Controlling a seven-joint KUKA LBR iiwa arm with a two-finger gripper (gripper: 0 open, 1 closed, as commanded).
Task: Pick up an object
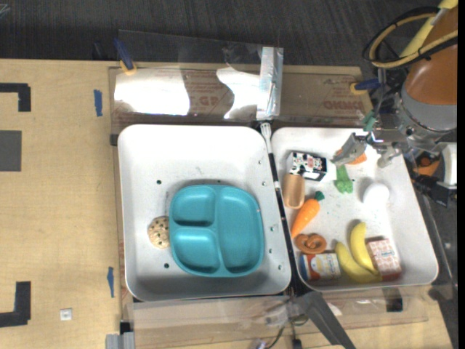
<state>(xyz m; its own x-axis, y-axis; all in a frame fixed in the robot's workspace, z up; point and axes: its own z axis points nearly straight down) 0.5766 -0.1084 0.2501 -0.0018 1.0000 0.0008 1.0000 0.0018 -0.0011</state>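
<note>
A: Where do we see the gripper (pixel 354 151)?

B: Over the far right part of the right-hand shallow white plastic bin (pixel 420 217), hanging from the grey arm with the orange band (pixel 433 86). We cannot tell how it is set; its tip is too small and blurred for us to judge.

A: What lies closest to it in that bin?

B: A small green toy piece (pixel 343 184) just below the tip, with a bit of orange beside the tip that we cannot identify. Left of the green piece we find a black-and-white patterned packet (pixel 306 166), and right of it a pale white round object (pixel 375 193).

A: And further toward the near side?

B: Below the packet stands a tan cylinder (pixel 293 190), then an orange toy carrot with a green top (pixel 306 214) lying at a slant, then a brown ring-shaped pretzel-like toy (pixel 310 243). Near the front wall we see a small can on its side with a red label (pixel 321 266), a yellow banana (pixel 354 253) and a pinkish wrapped block (pixel 383 257) touching the banana.

A: The other bin?

B: Left of our landmark bin, the second white bin (pixel 145 158) holds a teal divided plastic plate (pixel 216 227) with a speckled cookie (pixel 158 232) just beside its left edge.
</note>
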